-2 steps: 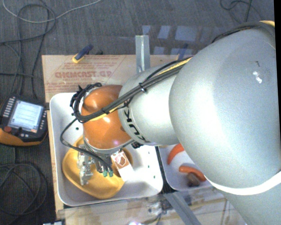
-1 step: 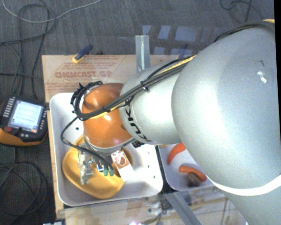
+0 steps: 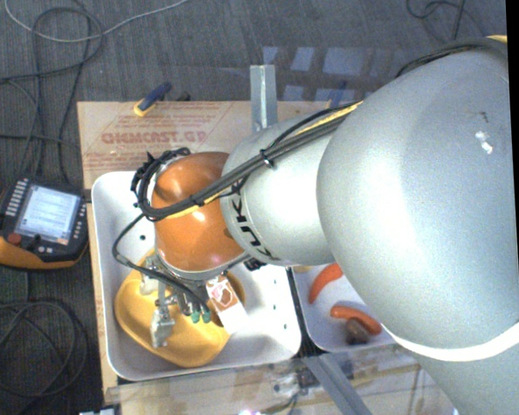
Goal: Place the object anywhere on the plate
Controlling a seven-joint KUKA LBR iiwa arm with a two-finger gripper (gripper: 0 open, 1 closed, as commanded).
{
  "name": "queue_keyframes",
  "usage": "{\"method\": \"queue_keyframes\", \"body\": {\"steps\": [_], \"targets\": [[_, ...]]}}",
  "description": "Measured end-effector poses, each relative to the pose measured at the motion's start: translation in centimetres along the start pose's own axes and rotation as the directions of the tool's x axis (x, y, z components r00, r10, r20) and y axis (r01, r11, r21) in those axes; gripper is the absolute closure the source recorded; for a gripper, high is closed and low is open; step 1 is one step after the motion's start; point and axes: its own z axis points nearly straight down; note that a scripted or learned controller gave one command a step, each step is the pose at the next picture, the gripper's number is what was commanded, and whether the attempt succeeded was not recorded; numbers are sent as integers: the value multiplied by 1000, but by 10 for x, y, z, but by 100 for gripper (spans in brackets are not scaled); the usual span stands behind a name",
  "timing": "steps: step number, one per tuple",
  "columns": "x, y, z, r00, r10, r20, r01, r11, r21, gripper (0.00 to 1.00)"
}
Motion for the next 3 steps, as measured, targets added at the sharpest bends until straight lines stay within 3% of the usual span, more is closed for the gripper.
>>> {"method": "queue_keyframes", "body": {"steps": [1, 2, 3], "targets": [[-11, -39, -115, 995, 96, -6, -96, 995, 8, 0], [-13, -39, -122, 995, 97, -8, -97, 995, 11, 100], [-67, -75, -234, 992, -128, -6, 128, 992, 7, 100]]}}
